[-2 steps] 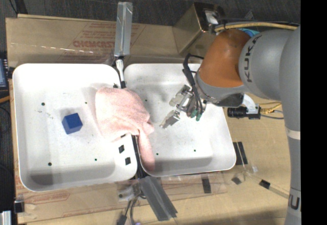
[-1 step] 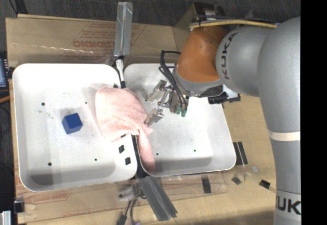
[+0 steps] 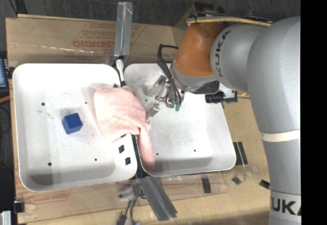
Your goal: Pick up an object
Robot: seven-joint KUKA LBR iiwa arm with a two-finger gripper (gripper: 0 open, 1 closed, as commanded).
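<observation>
pink cloth (image 3: 122,114) covers the shared bin walls under it. arm (image 3: 265,81) cut off at right and bottom edges, hides right bin (image 3: 204,157) far corner. gripper (image 3: 153,110) fingertips too small to read against the cloth.

2 bins (image 3: 30,116), 1 cube (image 3: 72,122) (blue), 1 cloth (image 3: 120,111)

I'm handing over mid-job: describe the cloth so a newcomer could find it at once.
Start at the two shallow white bins lying side by side. The pink terry cloth is draped over the wall they share, mostly in the left bin with a strip hanging into the right. It is soft and crumpled, unlike the small blue cube to its left.
</observation>
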